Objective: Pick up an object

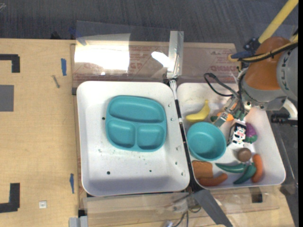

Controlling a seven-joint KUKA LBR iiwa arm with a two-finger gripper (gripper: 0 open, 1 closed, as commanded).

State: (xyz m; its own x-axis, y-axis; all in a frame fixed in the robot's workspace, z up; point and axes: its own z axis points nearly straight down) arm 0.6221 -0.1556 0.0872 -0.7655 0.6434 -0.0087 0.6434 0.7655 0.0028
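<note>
At the near edge of the right bin (277, 176), low in the view, lie an orange-brown lump (202, 168) with an orange sausage shape (217, 178) touching its front. Beside them to the right are two green pods (235, 166), crossing each other, and a carrot (257, 167) against the bin's right wall. Just behind the pods sits a small brown ball (244, 153).

Mid-bin: a teal bowl (206, 141), upright, close to the bin's left wall. To its right is a black-and-white item (238, 133), with a purple piece (250, 133) touching it on the far side from the bowl. What either one is, I cannot tell.

Behind the bowl lies a banana (200, 112), curved, near the bowl's rim but apart from it.

My gripper (232, 111) is low over the far half of the right bin, between the banana and the black-and-white item. Small orange and green bits show at its tip; they are too small to identify. Grip state: cannot tell from this view. Every object I can name lies in the bin.

The left bin (90, 164) holds a teal divided plate (136, 123), lying flat, roughly centred.

Farther back, a clear plastic sheet (118, 56) stands behind both bins and catches glare. The wooden tabletop (33, 126) runs off to the left.
</note>
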